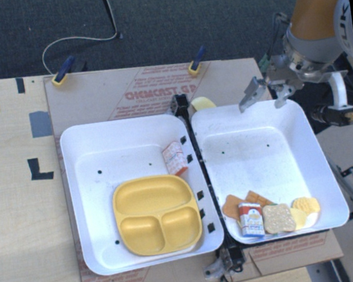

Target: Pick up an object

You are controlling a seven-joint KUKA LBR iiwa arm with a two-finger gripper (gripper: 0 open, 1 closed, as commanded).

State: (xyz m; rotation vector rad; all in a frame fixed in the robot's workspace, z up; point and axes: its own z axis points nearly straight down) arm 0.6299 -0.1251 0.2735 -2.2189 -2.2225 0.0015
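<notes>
The claw (267, 97) is spread wide with nothing in it, up at one o'clock over the right bin (305, 132).

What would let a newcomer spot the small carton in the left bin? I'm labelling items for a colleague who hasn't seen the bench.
Start at the left bin, where a yellow divided tray lies. The small carton lies just beyond the tray's far right corner, against the wall shared with the right bin. It is white with red print, unlike the plain yellow tray.
</notes>
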